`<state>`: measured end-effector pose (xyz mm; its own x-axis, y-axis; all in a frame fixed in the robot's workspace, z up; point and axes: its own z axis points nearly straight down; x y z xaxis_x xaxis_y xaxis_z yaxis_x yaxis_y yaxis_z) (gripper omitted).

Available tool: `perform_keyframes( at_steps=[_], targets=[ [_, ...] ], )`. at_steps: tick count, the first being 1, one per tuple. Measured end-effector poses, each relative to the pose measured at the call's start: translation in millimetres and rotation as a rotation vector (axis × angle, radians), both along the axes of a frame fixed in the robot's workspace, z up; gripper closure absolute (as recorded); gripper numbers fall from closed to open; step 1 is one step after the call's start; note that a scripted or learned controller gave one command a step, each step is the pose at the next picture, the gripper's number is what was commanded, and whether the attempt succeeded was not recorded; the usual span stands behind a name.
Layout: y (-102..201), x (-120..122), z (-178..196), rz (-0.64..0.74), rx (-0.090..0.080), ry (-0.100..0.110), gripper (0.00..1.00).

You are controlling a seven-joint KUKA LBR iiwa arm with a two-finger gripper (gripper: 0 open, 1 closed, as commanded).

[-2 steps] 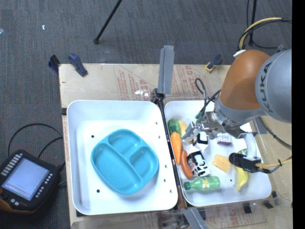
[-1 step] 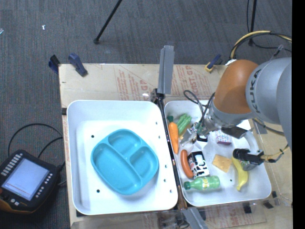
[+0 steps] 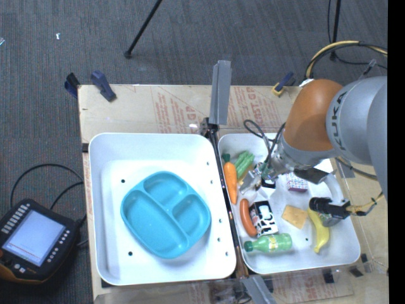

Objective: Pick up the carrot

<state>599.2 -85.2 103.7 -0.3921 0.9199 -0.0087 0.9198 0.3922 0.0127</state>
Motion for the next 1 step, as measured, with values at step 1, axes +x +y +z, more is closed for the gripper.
perform_keyframes(
  at_steps=[1],
  targets=[
    [-37.8,-109.4,-2.4,-0.005,-0.004,-0.017,0.0]
  ],
)
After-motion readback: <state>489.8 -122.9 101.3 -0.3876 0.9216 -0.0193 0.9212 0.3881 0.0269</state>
